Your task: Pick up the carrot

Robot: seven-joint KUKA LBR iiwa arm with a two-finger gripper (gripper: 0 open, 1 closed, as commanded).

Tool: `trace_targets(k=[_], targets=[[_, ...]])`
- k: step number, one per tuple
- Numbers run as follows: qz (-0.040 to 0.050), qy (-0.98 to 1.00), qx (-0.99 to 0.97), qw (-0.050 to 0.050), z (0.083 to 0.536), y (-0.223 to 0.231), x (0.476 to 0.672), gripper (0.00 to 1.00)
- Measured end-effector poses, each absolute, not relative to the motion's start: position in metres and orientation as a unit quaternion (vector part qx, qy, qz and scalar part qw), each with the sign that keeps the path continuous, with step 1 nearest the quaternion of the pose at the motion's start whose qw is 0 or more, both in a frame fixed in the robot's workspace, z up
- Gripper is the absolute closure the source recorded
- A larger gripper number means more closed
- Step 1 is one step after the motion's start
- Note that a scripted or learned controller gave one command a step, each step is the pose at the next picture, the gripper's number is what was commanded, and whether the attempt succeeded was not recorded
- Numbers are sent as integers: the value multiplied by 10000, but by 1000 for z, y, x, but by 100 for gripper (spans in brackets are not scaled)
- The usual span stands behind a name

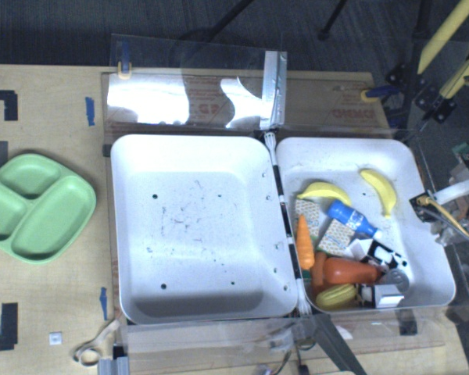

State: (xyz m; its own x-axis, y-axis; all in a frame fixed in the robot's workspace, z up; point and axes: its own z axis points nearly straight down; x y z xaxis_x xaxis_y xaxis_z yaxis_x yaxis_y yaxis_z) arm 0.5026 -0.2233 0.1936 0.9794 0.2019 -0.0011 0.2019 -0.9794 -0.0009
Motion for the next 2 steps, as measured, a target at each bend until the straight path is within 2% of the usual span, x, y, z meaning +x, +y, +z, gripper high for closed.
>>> trace_targets(k=[1,2], targets=[[17,-1011,-9949,19,178,-223,479,100],[4,-995,-9950,5,189,-224,479,100]])
